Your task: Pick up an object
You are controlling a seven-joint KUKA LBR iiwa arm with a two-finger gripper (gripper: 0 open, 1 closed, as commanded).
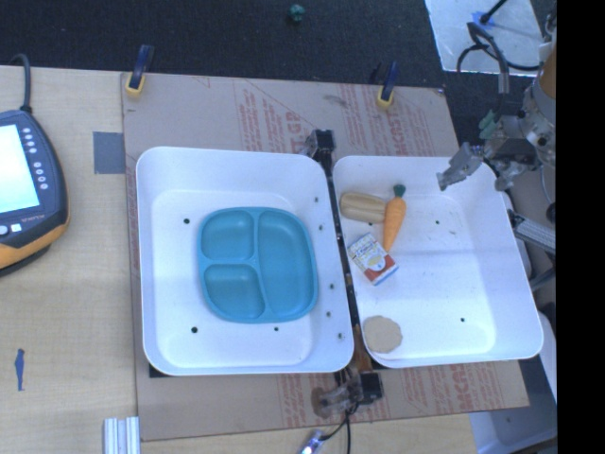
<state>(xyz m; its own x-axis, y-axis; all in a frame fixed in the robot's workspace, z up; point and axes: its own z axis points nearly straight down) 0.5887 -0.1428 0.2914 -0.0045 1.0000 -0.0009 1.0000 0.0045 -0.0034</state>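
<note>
The grey two-finger gripper (460, 170) is hovering over the far right corner of the shallow white right-hand bin (473, 296), and its fingers are standing apart, gripping nothing. Well away from it, toward that bin's left wall, an orange plastic carrot with a green tip (394, 218) is lying touching a tan wooden cylinder (362, 206). Just nearer the camera than the carrot a small red-and-white carton (371, 259) is resting, and a round beige cookie-like disc (382, 334) is sitting in the bin's near left corner. Left of this bin, the white left-hand bin (170, 253) is holding a blue sectioned plastic plate (257, 264).
</note>
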